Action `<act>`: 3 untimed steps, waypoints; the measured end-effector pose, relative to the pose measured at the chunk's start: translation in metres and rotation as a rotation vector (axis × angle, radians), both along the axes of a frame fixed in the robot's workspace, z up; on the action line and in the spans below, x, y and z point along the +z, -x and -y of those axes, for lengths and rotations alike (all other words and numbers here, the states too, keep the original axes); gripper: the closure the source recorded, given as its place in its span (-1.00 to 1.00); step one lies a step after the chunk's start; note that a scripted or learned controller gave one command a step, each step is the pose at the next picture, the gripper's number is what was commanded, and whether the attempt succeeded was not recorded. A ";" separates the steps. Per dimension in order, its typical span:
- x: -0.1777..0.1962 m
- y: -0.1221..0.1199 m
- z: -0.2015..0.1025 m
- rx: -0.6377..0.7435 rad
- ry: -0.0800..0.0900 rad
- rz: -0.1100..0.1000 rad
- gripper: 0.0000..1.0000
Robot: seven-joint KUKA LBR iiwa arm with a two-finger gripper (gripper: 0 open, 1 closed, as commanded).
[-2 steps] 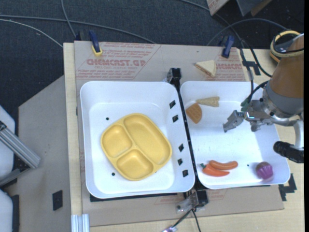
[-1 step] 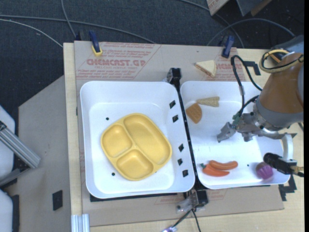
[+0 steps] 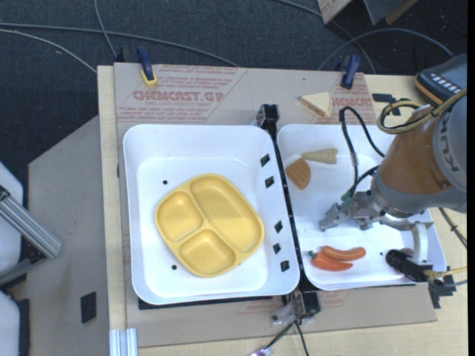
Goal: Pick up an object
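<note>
In the right bin (image 3: pixel 415 269), the pincer (image 3: pixel 335 217) hangs low over the white floor, its grey fingers (image 3: pixel 331 219) spread apart with nothing between them. Just below it, near the bin's front edge, a hot dog (image 3: pixel 340 254) lies across a carrot (image 3: pixel 332 264), the two touching. Farther back in the same bin rest a round brown cookie (image 3: pixel 298 173) and, beside it, a tan wedge (image 3: pixel 320 156). A sandwich triangle (image 3: pixel 318 104) sits on the counter (image 3: pixel 185 91) behind the bins. The left bin (image 3: pixel 141 221) holds a yellow divided plate (image 3: pixel 209 224), lying flat, well apart from the arm (image 3: pixel 415 165)
</note>
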State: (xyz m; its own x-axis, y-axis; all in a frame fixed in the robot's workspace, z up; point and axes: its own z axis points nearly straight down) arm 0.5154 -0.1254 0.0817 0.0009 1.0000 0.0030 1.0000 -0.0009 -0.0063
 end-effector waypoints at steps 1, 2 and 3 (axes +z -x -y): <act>0.014 -0.002 0.000 0.000 0.001 0.007 1.00; 0.067 0.006 0.005 0.000 0.004 0.011 1.00; 0.115 0.005 -0.004 0.003 0.004 0.013 1.00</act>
